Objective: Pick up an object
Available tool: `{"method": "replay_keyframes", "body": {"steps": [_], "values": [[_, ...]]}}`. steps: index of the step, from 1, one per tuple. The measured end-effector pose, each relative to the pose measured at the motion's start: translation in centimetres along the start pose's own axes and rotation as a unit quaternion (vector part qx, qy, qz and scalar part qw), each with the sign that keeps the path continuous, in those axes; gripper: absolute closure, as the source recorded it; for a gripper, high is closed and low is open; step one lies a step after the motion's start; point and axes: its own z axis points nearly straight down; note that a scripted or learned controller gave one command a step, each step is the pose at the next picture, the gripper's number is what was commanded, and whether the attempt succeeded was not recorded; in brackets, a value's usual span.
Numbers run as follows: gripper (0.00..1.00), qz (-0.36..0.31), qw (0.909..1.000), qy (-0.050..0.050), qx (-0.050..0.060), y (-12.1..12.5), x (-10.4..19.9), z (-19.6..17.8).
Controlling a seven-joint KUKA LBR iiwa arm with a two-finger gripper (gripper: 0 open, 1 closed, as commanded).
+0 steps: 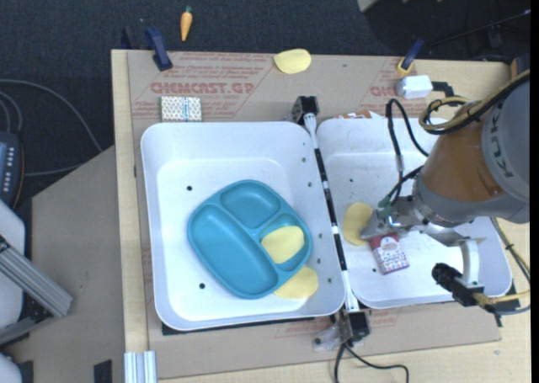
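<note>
In the camera view, a small red-and-white packet (pixel 391 256) lies in the right bin (pixel 472 284), with the gripper (pixel 386 226) directly above it at twelve o'clock; its opening cannot be told. A yellow piece (pixel 355 223) sits at the packet's ten o'clock.
</note>
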Motion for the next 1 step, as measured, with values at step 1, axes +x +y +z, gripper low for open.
{"method": "replay_keyframes", "body": {"steps": [1], "values": [[1.00,0.000,1.0000,0.000,0.000,2.74,9.74,-9.96]]}}
